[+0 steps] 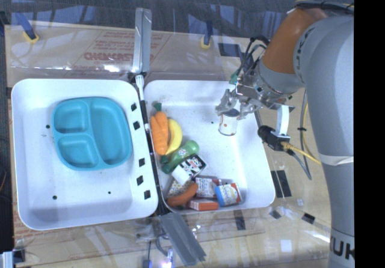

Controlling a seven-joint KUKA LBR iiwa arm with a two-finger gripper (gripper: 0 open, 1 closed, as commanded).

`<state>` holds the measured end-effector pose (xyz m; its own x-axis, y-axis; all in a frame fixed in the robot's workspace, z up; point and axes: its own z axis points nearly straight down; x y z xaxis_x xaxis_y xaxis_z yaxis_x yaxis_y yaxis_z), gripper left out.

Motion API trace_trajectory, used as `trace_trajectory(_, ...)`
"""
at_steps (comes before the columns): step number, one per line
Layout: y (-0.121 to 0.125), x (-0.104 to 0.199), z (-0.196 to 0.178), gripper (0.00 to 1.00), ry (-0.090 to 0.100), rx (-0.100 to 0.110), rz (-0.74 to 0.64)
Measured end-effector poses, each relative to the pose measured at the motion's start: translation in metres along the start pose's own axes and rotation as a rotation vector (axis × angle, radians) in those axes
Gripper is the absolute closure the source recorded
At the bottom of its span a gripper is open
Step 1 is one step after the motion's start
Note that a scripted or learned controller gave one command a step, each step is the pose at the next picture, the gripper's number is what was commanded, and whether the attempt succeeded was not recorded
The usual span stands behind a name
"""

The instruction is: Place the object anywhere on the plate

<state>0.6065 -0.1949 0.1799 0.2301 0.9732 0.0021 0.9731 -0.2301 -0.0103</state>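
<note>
A blue plate (91,132) with three compartments lies in the left white bin (36,201), with nothing on it. My gripper (233,110) hangs over the upper middle of the right bin (255,185). A small white cylinder with a tan top (227,126) sits directly below the gripper, touching or nearly touching it. Whether it is gripped or resting on the bin floor cannot be told from this angle.
Toy food is piled along the right bin's left and front sides: an orange carrot (159,131), a yellow banana (174,134), a green piece (183,151), a black-and-white carton (187,168), a sausage (182,194) and small boxes (219,191). A metal divider (142,32) stands between the bins.
</note>
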Motion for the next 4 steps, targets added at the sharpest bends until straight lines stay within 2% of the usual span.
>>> trace_trajectory(1,0.038,0.039,-0.077,1.0,-0.006,-0.01,-0.601)
trace_trajectory(2,0.016,0.1,-0.099,1.0,-0.006,-0.006,-0.889)
trace_trajectory(3,-0.027,0.18,-0.032,1.0,-0.007,-0.005,-1.094)
trace_trajectory(4,-0.055,0.245,-0.011,1.0,-0.009,-0.004,-1.549)
